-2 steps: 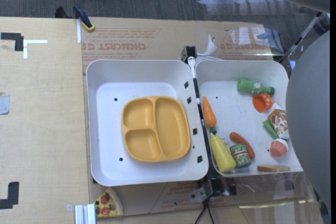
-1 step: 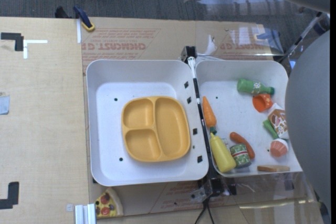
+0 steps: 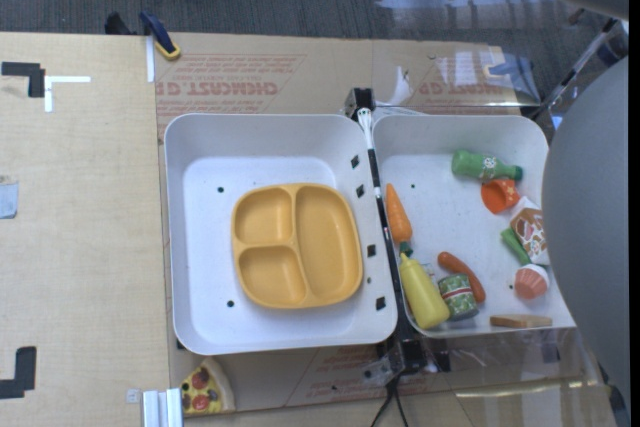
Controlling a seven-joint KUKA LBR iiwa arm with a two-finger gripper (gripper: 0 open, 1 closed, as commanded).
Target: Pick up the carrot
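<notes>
An orange carrot [image 3: 398,213] with a green stub at its near end lies in the right bin [image 3: 440,140], close against that bin's left wall. It points away from the camera. A yellow three-compartment plate [image 3: 297,244] sits in the left bin [image 3: 200,215]. The grey arm [image 3: 600,215] fills the right edge and the top right corner of the view, blurred and close to the camera.
In the right bin lie a green bottle [image 3: 484,165], an orange-red piece [image 3: 499,196], a yellow bottle [image 3: 422,292], a small green can [image 3: 458,297], a sausage [image 3: 461,272], a red-and-white piece [image 3: 531,283] and a tan stick [image 3: 520,321]. A toy pizza slice [image 3: 200,391] lies on the bench.
</notes>
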